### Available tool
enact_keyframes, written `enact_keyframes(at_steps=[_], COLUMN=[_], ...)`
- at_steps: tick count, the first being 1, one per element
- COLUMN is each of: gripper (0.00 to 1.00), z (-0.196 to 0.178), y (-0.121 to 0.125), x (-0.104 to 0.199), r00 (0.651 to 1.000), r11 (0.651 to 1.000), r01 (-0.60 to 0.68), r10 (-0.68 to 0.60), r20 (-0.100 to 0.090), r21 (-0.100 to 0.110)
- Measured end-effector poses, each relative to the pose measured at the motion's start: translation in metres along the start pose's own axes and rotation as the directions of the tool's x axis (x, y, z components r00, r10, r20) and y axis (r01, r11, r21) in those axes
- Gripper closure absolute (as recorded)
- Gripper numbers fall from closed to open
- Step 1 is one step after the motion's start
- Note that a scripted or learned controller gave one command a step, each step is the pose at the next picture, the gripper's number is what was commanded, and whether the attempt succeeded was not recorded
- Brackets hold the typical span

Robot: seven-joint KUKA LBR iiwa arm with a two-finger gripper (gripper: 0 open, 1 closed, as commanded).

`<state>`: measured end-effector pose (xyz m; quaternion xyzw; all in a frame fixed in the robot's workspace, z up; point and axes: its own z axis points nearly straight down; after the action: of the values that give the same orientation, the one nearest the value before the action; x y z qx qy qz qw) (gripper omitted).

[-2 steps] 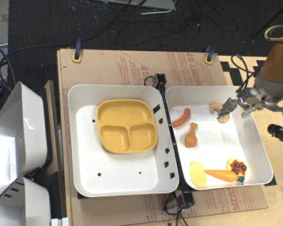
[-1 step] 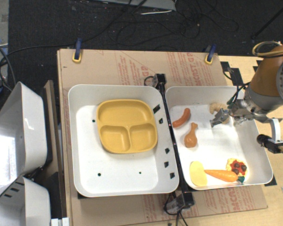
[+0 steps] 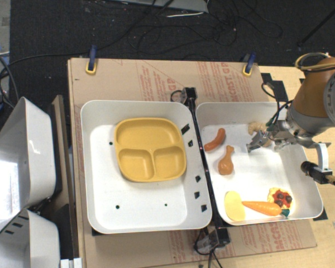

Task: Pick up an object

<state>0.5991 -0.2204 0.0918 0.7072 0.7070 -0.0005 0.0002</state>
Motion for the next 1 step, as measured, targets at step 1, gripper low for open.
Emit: enact_keyframes(at_steps=[1], gripper=[1.00], z=[-0.0114], y=[0.0009], x=[0.0002], r00=[1.000], r11=[1.000], r01=[0.001], r10=[-0.001], r20=[0.001], r21=[-0.003])
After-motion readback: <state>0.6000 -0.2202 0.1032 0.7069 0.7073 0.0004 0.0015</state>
